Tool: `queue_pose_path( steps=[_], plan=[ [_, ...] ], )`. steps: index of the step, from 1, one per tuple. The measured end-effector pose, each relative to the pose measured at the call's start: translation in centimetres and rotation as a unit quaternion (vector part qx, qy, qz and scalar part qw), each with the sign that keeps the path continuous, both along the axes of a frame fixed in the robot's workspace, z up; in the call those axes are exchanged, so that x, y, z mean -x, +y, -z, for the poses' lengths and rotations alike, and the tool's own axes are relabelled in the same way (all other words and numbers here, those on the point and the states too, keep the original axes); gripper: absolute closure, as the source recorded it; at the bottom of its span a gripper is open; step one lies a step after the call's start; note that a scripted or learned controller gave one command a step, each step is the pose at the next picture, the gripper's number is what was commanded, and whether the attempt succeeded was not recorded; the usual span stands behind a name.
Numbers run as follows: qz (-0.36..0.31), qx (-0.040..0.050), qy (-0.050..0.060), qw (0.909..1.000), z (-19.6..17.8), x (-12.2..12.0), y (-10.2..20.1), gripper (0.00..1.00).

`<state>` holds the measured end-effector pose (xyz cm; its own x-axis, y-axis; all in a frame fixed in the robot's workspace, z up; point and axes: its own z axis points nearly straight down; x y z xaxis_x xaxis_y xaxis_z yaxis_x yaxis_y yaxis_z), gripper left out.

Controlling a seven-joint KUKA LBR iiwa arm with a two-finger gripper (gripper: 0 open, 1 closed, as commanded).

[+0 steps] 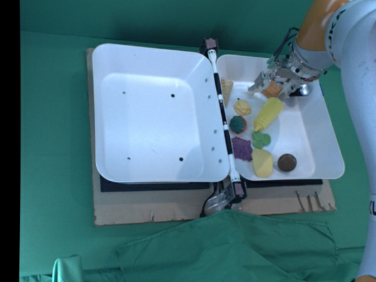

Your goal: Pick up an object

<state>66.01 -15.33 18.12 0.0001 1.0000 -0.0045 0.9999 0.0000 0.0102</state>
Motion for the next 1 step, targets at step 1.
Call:
queue_pose_path(
  steps=[1],
  plan=[
    [0.002,0.0019,-0.004,1.0,-1.87,-0.11,-0.24,1.0]
  ],
)
